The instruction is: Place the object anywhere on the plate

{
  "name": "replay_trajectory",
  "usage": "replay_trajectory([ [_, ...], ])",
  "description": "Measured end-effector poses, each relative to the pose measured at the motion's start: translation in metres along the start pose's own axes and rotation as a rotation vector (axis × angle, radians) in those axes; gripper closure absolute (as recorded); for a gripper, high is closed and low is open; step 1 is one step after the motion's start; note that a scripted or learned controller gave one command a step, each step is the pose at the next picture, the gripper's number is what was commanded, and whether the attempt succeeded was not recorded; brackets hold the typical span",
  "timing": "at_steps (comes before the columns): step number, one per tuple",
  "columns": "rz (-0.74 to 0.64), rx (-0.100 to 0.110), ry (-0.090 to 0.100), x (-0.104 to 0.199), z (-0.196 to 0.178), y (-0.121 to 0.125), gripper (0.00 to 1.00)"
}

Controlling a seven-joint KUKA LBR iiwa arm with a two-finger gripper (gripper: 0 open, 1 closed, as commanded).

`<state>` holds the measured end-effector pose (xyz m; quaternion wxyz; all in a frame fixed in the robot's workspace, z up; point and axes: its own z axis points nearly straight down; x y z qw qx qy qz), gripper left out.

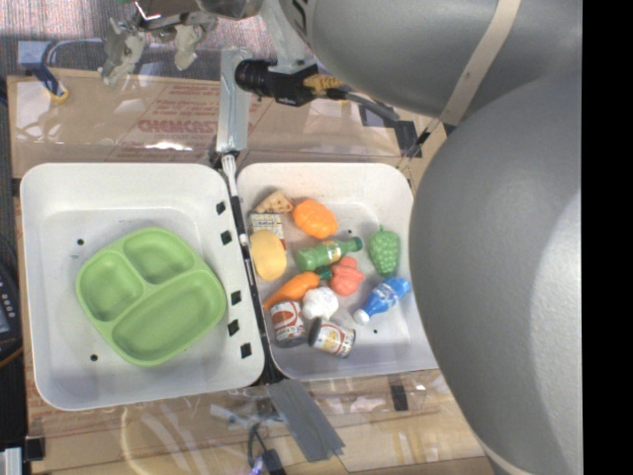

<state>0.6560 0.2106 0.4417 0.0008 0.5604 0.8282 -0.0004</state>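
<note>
Right now the biggest thing to see is the grey arm (495, 216), which covers most of the right side and hangs high over the bench. Next come the two white bins. The left bin (49, 364) holds the green plate (150, 295), which has three sections with nothing in them. The right bin (396, 191) holds a heap of toy food, so the thing to move must be one of these, and none has been picked yet. In the heap are a yellow lemon (268, 255), an orange fruit (315, 219), a green bottle (327, 255), a green bunch of grapes (385, 250), a carrot (294, 289), a blue bottle (383, 299) and two little cans (309, 331). The gripper (153, 28) is up at the top left, well apart from both bins, and nothing sits between its fingers; I cannot tell if they are spread or closed. To do this step well, I think the arm should pick a toy at the edge of the heap, like the grapes, which have some bare floor beside them. It should come straight down, squeeze the toy in the middle, lift it clear of the wall between the bins, and let go low over a plate section.
</note>
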Motion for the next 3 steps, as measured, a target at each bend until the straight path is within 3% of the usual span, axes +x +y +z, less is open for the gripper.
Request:
replay_trajectory([
  [1,0.372,0.006,0.000,-0.018,0.033,-0.007,0.00],
  [2,0.750,0.002,0.000,0.000,0.000,0.000,0.00],
  [3,1.192,0.007,-0.002,0.006,0.063,0.002,0.00],
])
